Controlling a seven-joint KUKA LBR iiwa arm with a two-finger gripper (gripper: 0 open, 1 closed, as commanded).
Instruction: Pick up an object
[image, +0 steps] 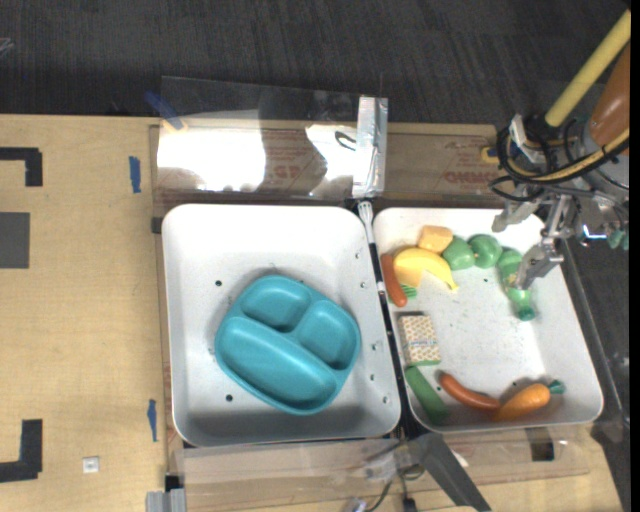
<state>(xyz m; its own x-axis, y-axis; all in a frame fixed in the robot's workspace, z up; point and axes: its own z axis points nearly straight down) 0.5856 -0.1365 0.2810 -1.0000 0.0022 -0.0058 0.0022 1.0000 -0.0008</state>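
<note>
— Over by the far right wall of the right-hand bin (590, 385) the fingers (535, 262) hang low, just above the white floor. See what's under them?

— Something small and green (522, 300), right at the tips. Looks as if it's touching them or just below. Has it got hold of it?

— Can't say. The tips are thin and run into that green piece, so whether they're spread or pinched I cannot tell.

— And the rest of the toys?

— All to the left of the fingers. A green vegetable (478, 250) sits nearest, then the yellow banana (423, 268), its long axis running slantwise across the bin. The carrot (522, 399) lies along the near wall, well apart.

— So the closest thing is straight down, not off to the side.

— That's my reading. If it goes for the small green one, I'd guess it only needs to drop and close. The teal tray (288, 343) in the left bin (190, 240) is far off.
</note>
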